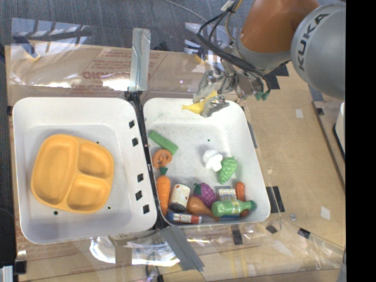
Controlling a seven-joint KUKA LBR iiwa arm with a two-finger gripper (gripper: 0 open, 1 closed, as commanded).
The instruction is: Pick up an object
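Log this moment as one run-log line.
tool: over right bin far rim | holds: yellow toy between fingers | left bin: orange tray

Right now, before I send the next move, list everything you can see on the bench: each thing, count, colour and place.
Shallow white plastic bins: two, white, side by side.
Divided yellow plastic tray: one, yellow-orange, left bin.
Small yellow toy piece: one, yellow, between the gripper's fingers at the right bin's far rim.
Green toy stick: one, right bin, left side.
Orange toy carrot: one, right bin, near left corner.
White toy mushroom: one, right bin, middle.
Green toy grape bunch: one, beside the mushroom.
Purple toy grape bunch: one, near edge.
Green toy bottle: one, near right corner.
Gripper: one, metal, over the right bin's far rim.
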